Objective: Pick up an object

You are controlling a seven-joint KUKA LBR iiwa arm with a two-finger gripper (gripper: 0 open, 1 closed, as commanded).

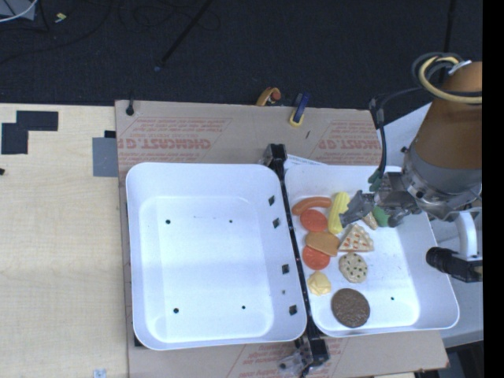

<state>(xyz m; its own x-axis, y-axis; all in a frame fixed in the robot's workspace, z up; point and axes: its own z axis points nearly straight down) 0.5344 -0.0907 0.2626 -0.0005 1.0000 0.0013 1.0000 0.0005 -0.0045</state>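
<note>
Cardboard [236,136] underlies both bins [205,329] — dark floor [236,38] behind — claw [376,209] grip unclear.

Arm [450,132] is reaching in from the right, orange band showing above the grey wrist. Gripper [365,205] is pointing leftward and down — dark fingers [356,209] are sitting low, their spread too unclear to judge.

white bins [197,203], yellow corn [339,209], brown patty [350,307], speckled cookie [353,268]
</note>
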